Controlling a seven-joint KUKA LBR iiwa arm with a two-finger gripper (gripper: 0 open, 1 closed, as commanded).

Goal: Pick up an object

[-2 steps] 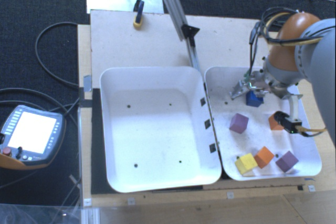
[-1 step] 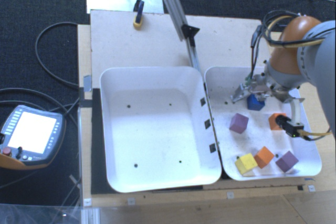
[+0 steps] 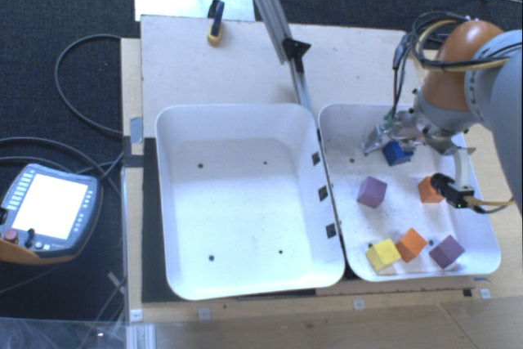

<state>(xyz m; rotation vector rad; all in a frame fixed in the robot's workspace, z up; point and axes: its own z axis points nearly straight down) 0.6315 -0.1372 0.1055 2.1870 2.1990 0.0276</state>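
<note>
The arm reaches in from the right over the right bin (image 3: 490,253). The gripper (image 3: 394,145) sits low near the bin's back edge, toward its back left corner. A blue block (image 3: 397,153) lies directly at the fingertips. The metal fingers appear to stand on either side of it, spread about as wide as the block itself. Contact cannot be confirmed from this angle, nor whether the block is lifted off the bin floor. Treat the block as bracketed, not as secured.

The deciding relation is vertical: the block sits straight under the jaws, with no sideways offset visible. It reads as a near cube, so no long axis governs the approach. In my judgement, the next move needs only closure and a straight lift.

Other blocks lie in the same bin. A purple block (image 3: 372,192) rests near the middle, well apart from the gripper. An orange block (image 3: 429,190) lies toward the right edge, partly covered by a black cable fitting. A yellow block (image 3: 382,255), a second orange block (image 3: 411,244) and a second purple block (image 3: 446,251) sit along the front edge.

The wrist and cables hide the bin's back right corner. The left bin (image 3: 176,176) adjoins the right bin.
</note>
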